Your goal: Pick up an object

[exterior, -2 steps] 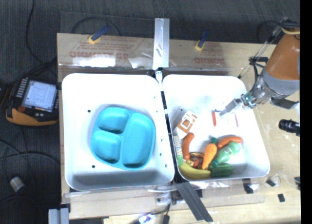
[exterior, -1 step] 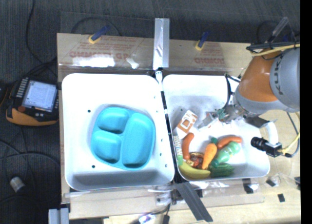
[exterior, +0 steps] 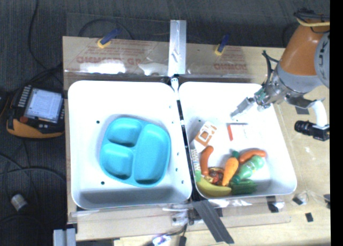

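The right bin (exterior: 214, 92) holds a heap of toy food near its front: an orange carrot (exterior: 230, 169), a yellow banana (exterior: 213, 188), a green bottle-like piece (exterior: 247, 171), a brown sausage (exterior: 205, 159) and a small white and orange box (exterior: 206, 133). A thin red stick (exterior: 229, 131) lies beside them. My gripper (exterior: 240, 108) hangs over the back right part of this bin, pointing down and left, apart from the heap. Nothing shows between its fingers.
The left bin (exterior: 86, 97) holds a blue divided tray (exterior: 135, 149). A metal divider post (exterior: 177, 46) stands behind the bins, with clear plastic sheeting either side. A handheld device (exterior: 36, 108) lies on the floor at left. The arm's orange band (exterior: 303, 49) fills the upper right.
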